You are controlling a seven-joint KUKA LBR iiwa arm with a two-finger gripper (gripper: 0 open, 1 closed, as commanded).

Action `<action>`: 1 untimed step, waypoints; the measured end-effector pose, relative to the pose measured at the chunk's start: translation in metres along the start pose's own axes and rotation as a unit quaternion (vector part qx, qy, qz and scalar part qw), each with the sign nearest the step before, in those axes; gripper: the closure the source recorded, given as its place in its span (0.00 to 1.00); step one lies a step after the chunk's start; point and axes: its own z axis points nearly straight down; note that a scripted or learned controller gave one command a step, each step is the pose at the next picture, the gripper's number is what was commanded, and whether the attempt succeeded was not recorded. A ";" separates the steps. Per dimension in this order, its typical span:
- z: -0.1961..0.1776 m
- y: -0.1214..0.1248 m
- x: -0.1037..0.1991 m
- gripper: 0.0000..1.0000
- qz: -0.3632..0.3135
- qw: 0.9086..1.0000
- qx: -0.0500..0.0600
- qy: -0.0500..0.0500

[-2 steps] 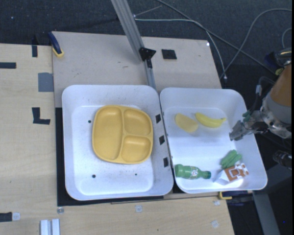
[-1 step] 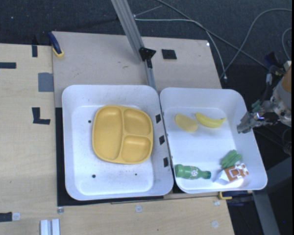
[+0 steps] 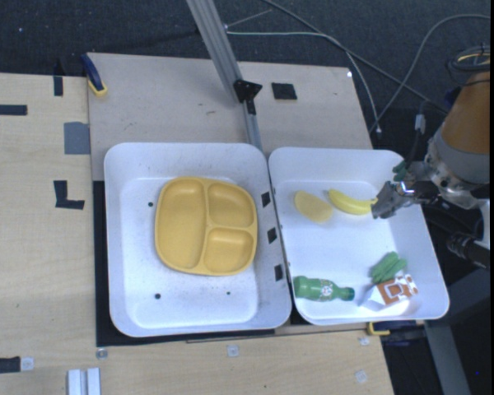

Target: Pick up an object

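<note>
Plastic gloss marked the curved yellow banana (image 3: 351,202), which lay in the right bin (image 3: 412,245) toward twelve o'clock, its tip touching the gripper (image 3: 384,204); how far the fingers stood apart could not be told. Beside it at nine o'clock sat a rounded yellow lemon-like piece (image 3: 313,207). A green bottle (image 3: 322,289) lay at six o'clock. The left bin (image 3: 132,245) held a smooth yellow three-compartment tray (image 3: 206,225)

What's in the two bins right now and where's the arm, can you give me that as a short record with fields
left bin: yellow divided tray
right bin: banana, pale yellow slice, green bottle lying down, green leafy item, orange and white carton
gripper: over the right bin, at the banana's right end
held: nothing seen in the jaws
</note>
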 end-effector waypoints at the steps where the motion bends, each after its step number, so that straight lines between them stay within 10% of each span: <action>1: -0.005 0.004 0.048 1.00 0.000 1.000 0.000 0.000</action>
